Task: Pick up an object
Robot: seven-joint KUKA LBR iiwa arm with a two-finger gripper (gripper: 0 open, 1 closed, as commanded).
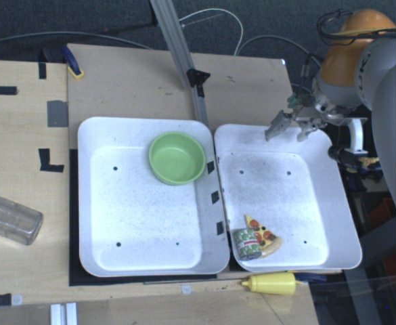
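The approach step is judged to be in hand: the gripper [290, 128] is seen spread and holding nothing over the right bin [333, 202]'s far rim, so a descent toward what appears to be a pizza-slice toy [256, 238] at the near-left corner is called for.

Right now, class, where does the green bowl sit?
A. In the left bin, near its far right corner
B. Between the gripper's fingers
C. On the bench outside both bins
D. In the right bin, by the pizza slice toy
A: the green bowl rests inside the left bin, up near its far right corner, well apart from the gripper over the right bin.
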